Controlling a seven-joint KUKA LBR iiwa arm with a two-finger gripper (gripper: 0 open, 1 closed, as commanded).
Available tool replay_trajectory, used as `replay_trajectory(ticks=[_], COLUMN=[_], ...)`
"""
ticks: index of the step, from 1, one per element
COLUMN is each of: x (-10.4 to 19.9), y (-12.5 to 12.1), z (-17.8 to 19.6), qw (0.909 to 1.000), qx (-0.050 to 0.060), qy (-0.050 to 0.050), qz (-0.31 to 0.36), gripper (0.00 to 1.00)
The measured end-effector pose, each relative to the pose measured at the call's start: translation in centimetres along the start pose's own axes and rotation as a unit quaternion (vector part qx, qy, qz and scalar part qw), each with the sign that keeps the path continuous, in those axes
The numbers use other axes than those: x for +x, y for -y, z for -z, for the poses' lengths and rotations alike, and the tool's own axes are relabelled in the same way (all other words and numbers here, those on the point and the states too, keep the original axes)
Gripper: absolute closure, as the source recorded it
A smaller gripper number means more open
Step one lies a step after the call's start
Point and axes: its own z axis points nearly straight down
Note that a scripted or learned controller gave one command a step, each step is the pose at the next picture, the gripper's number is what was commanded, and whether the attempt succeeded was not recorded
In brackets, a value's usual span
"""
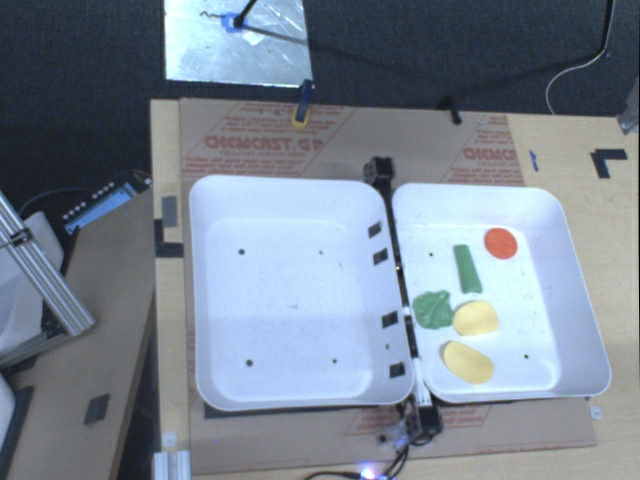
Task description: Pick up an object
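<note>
Both bins look like smooth moulded plastic: the left bin (pixel 285 288) and the right bin (pixel 560 268) have a soft white sheen and rounded rims. Under them lies a brown cardboard sheet (pixel 260 138), matt, printed with faded red lettering. The worktop (pixel 90 368) looks like pale matt wood or laminate. The red disc (pixel 501 243), green stick (pixel 466 268), leafy green piece (pixel 433 309) and two yellow pieces (pixel 475 318) (pixel 468 362) appear as smooth, matt plastic. A metal plate (pixel 235 28) reflects light, brushed and shiny, on dark rough carpet (pixel 80 68).
</note>
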Motion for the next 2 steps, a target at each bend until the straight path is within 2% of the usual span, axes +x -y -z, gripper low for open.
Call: replay_trajectory(ticks=[1,2], x=[-0.1,0.2], y=[12.0,10.8], z=[8.9,8.5], qw=[1.0,1.0], qx=[-0.003,0.0], qy=[0.0,0.0], qz=[-0.003,0.001], gripper=[1.0,1.0])
